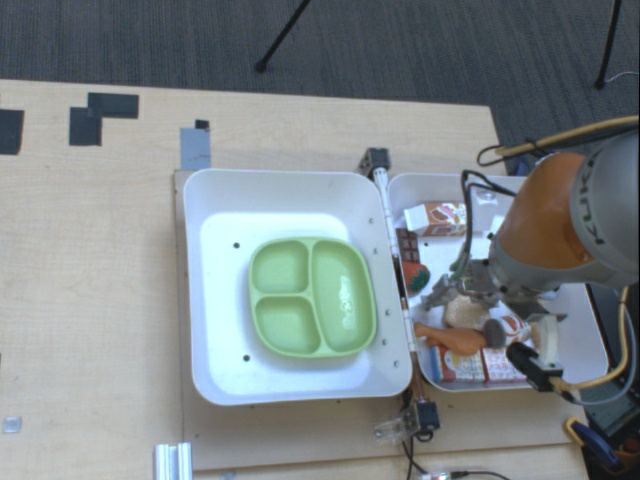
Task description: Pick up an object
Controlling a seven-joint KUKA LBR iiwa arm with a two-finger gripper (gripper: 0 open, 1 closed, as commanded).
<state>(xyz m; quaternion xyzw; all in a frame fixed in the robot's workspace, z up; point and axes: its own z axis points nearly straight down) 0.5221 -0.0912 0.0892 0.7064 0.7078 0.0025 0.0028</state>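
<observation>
Carrot-like orange object (452, 337) lies tapered among glossy packets in right white bin (598, 340); jaws' state unclear.

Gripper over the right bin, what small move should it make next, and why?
Probably a short straight descent. The gripper sits low in the right bin amid a tight clutter, with the carrot lying just beside it, and nothing shows between its fingers yet. The green tray in the left bin isn't involved.

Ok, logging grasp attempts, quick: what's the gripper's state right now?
Gripper: down in the right bin among the clutter; open or closed cannot be told.
</observation>
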